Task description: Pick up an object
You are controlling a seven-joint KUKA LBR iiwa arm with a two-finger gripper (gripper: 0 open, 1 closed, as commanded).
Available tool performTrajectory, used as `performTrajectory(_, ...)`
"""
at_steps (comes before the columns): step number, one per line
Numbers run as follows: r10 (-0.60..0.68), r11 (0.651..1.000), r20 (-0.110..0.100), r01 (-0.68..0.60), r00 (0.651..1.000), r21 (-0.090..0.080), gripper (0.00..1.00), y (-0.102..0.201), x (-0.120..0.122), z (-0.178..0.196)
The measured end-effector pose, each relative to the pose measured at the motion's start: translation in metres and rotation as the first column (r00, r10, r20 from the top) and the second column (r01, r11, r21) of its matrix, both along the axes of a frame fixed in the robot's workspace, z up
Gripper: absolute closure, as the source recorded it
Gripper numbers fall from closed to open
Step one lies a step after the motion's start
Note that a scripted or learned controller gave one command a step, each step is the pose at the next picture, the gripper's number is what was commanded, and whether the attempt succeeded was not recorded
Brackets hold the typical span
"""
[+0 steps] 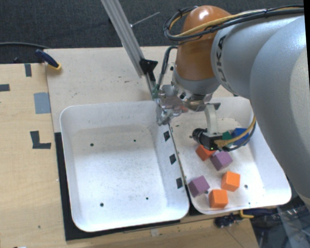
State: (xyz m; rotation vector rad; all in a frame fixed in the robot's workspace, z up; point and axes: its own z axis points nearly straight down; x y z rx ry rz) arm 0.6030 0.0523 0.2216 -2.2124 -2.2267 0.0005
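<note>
The right bin holds several small cubes. An orange cube and a purple cube lie together near its middle. Toward the front sit another purple cube and two orange cubes. My gripper hangs below the orange wrist at the back of the wall between the two bins, left of and behind the cubes. I see nothing held in it.
The left bin stands beside the right one, their rims meeting at a wall with black marks. A slanted aluminium bar rises behind the bins. The big grey arm covers the right bin's right side.
</note>
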Motion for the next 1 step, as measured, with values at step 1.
performTrajectory(1, 0.000, 1.000, 0.001, 0.000, 1.000, 0.000, 1.00, 0.0437, -0.0075, 0.0069)
